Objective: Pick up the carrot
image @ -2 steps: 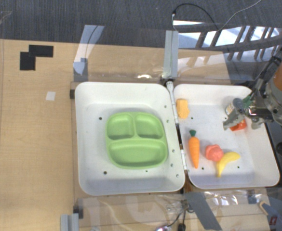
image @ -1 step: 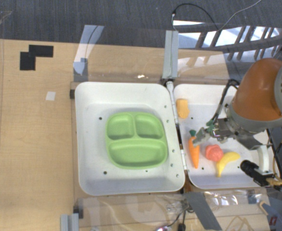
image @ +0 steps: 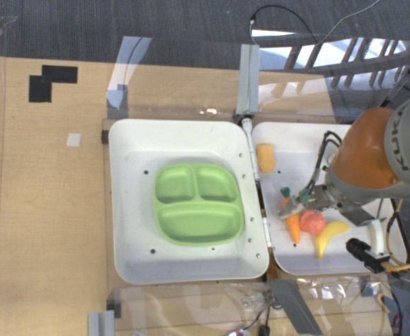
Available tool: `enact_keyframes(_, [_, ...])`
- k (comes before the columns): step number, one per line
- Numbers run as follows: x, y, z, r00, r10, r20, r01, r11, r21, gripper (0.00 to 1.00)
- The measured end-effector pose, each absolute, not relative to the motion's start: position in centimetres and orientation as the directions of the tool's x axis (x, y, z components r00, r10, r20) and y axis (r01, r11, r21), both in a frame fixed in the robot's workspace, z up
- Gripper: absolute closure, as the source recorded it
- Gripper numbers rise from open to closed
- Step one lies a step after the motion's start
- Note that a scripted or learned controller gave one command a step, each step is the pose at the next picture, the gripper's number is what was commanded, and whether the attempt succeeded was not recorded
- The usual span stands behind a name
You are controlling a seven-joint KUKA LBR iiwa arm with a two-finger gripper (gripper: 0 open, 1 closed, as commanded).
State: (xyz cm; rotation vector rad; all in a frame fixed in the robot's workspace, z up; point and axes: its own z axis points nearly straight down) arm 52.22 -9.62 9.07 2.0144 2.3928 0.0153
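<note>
From my remote station I looked down on a light wooden bench that carried two shallow white plastic bins side by side. The left white bin held a light green plastic plate with three compartments, which lay flat near the bin's middle.

In the right white bin I counted several small toy foods. A pale orange rounded block lay near the bin's upper left corner, close to the wall shared with the other bin. Lower down, toward the bin's near edge, the small orange carrot lay on the floor with its tip pointing toward that near edge. Just beside it sat a red rounded toy fruit, and a yellow banana lay touching or nearly touching the red one on its far side. A second, smaller orange piece with a green top lay just above the carrot.

The grey arm with its orange band reached in over the bin's right side. The gripper hung low above the toy cluster, near the carrot. I could not tell how its fingers stood, and I saw nothing held between them.
</note>
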Motion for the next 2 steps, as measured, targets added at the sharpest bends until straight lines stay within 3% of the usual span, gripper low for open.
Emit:
enact_keyframes(1, [49.9,-9.6,9.0,0.082,0.997,0.002,0.996,-0.082,0.020,0.00])
enact_keyframes(2, [50.2,-9.5,10.3,0.079,0.997,0.003,0.996,-0.079,0.027,1.00])
